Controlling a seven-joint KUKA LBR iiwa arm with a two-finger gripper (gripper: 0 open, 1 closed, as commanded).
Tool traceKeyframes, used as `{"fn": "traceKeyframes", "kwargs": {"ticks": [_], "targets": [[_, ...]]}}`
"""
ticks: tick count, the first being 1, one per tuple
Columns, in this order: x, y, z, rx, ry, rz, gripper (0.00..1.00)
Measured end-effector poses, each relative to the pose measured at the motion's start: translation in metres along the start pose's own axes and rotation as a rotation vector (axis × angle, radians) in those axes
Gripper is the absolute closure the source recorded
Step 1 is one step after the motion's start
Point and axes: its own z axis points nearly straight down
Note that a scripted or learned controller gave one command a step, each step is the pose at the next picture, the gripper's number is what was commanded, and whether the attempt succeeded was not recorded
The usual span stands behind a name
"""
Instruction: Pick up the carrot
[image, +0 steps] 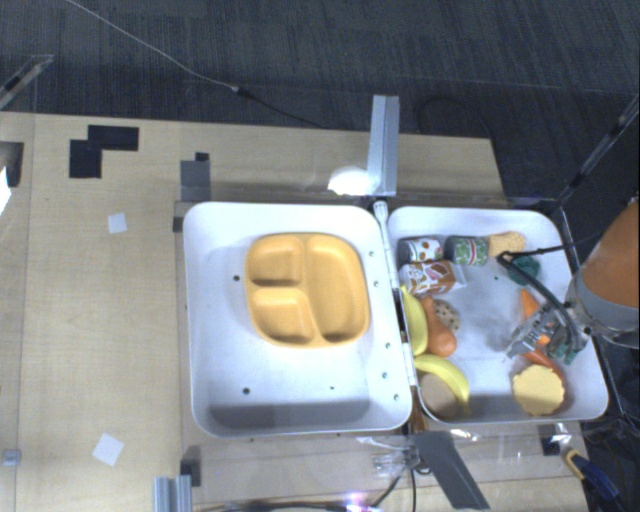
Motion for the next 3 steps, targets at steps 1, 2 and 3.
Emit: {"fn": "traceKeyframes", "kwargs": {"ticks": [1,2,3], "targets": [[0.036,0.049,-0.058,0.007,0.011,0.067,1.00],[0.076,0.069,-0.003,0.007,0.014,-0.140,1.00],[0.036,0.024,0.012,0.003,0.009,-0.410,1.00]]}}
